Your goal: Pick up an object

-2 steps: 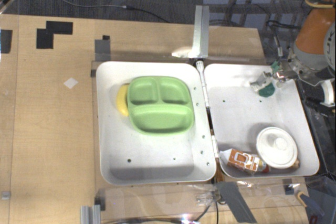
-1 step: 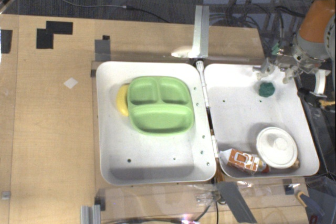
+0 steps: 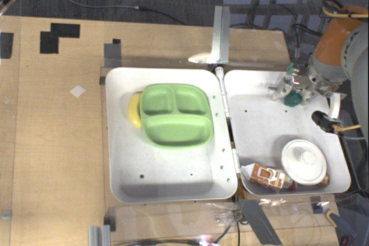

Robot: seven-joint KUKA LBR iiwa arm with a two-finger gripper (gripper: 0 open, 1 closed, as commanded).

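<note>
Right now your gripper [image 3: 293, 89] hangs low in the right bin's [image 3: 253, 129] far corner, just over a small teal object [image 3: 294, 99], positioned to grab it; you can't tell how its jaws stand.

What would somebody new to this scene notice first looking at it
A bright green divided plate lies in the left bin, with something yellow peeking from under its left edge. In the right bin, the gripper hovers by a small teal object at the far end; a white lidded bowl and an orange-labelled packet lie near the front.
</note>
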